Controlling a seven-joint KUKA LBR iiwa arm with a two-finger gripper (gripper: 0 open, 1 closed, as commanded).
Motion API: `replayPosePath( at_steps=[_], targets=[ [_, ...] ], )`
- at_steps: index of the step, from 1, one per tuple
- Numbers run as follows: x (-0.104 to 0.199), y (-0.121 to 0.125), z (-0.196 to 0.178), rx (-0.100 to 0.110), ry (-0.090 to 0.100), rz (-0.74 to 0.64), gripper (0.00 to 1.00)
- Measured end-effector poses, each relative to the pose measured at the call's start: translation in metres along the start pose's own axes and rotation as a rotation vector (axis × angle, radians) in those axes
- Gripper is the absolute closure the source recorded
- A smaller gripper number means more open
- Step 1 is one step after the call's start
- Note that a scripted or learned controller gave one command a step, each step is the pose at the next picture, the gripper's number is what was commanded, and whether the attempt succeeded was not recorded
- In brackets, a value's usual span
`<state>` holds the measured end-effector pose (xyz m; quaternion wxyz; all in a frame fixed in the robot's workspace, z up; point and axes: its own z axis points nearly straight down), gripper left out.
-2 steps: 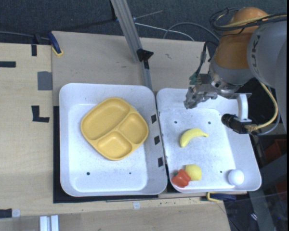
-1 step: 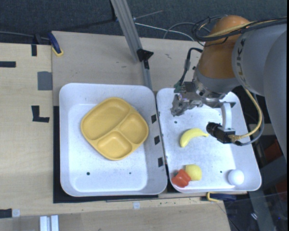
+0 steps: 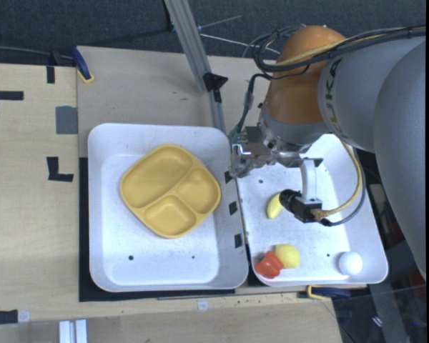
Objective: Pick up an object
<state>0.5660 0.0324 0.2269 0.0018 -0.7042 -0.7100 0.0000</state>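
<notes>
The gripper [image 3: 237,161] hangs at frame centre over the upper left corner of the right bin [image 3: 365,224]; how wide it stands I cannot tell. Lower in that bin lie a yellow piece [image 3: 273,206], perhaps a banana, a red lump [image 3: 269,266] touching a yellow lump [image 3: 288,255], and a white ball [image 3: 350,263].

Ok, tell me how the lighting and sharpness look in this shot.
Camera view: even, soft light, only faint shadows under the yellow plate; the white ball nearly washes out against the bright right bin; the big grey arm near the lens looks soft, the whole frame slightly grainy.
</notes>
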Motion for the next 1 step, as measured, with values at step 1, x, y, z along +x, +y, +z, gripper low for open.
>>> replayPosePath(
  at_steps=[1],
  targets=[
    [0.0505, -0.024, -0.0081, 0.001, 0.0, 0.001, 1.0]
  ],
)
